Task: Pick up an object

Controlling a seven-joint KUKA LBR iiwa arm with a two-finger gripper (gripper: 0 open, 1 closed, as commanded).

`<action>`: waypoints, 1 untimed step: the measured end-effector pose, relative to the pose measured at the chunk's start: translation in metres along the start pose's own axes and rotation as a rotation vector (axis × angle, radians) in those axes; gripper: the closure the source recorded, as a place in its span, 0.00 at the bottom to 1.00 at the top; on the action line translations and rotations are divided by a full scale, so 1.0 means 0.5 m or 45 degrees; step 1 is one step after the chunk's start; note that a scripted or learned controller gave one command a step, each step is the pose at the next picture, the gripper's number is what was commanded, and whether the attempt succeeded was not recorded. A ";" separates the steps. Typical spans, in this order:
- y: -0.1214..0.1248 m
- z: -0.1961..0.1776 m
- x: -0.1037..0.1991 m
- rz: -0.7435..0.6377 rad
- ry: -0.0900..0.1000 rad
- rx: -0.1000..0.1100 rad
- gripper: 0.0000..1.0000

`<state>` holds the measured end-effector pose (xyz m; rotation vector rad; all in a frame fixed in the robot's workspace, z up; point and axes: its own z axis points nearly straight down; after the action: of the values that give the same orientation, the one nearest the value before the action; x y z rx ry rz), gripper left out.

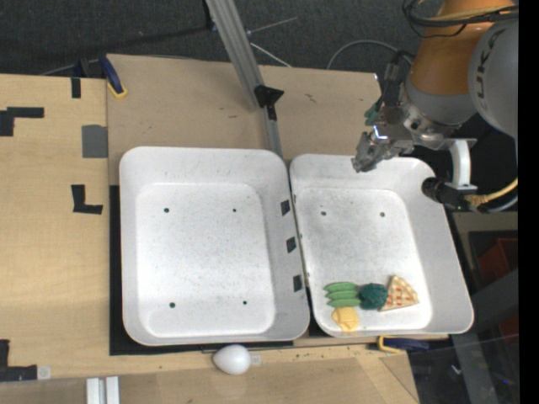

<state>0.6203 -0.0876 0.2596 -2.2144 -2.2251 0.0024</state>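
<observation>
A grey robot arm (472, 66) with an orange band reaches in from the right and holds its gripper (367, 160) above the far rim of the right bin (354, 225), near that bin's far left corner. Its fingers are too small and dark to tell whether they are parted or closed, and nothing can be seen between them. The objects to be picked lie well apart from the gripper, clustered in the near right corner of the same bin: a green pea pod (341, 291), a dark green broccoli piece (371, 295) just beside it, a pizza slice (401, 294) touching the broccoli on its right, and a small yellow piece (345, 316) just below the pea pod. The left bin (202, 242) sits beside the right one, their rims meeting along the middle of the bench (50, 225). A white egg (232, 359) rests on the bench at the near edge, just outside the left bin's near right corner. A grey metal rail (240, 53) slants down from the far side toward the gap between the bins.
</observation>
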 end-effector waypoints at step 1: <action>-0.029 -0.007 0.101 -0.002 0.001 0.000 1.00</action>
<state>0.6053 -0.0371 0.2633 -2.2124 -2.2262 0.0010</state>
